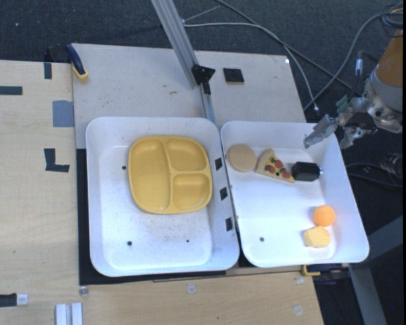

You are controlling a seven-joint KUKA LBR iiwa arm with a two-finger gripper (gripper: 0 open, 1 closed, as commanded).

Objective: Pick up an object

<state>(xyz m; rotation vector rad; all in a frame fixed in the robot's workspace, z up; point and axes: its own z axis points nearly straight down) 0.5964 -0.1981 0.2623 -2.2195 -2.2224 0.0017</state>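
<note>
Yellow plastic sets the left bin (101,181) apart: a divided tray (170,174) lies alone at its middle. The pickable pieces crowd the right bin (284,208), likely so the arm reaching from the frame's right can get at them: a tan round (241,158), a pizza slice (273,165) and a black block (306,171) in a row along its upper part, an orange ball (324,215) and yellow chunk (317,237) at lower right. The gripper (330,133) hovers at that bin's upper right rim, holding nothing; whether its fingers are apart or together I cannot tell.
</note>
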